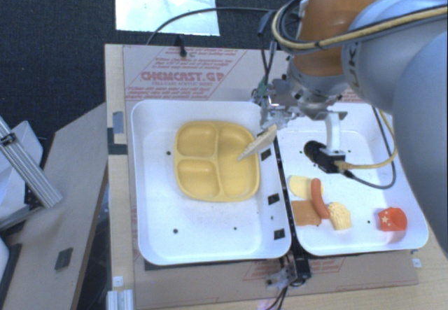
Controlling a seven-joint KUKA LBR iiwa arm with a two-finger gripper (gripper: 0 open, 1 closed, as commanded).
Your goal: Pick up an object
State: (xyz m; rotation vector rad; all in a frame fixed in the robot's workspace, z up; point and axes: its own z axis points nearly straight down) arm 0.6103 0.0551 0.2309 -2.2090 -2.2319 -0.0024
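My gripper (270,122) hangs over the divider between the two bins, near the left bin's right wall. A pale tan stick-shaped piece (256,144) slants down and to the left from between its fingers. The stick's lower end hovers over the right edge of a yellow divided plate (210,161). The gripper is shut on this stick.
The yellow plate lies in the middle of the left bin (150,182). At the front of the right bin (364,127) lie a yellow wedge (299,186), a red sausage (318,198), a brown slab (305,213), a corn piece (339,215) and a red item (392,219).
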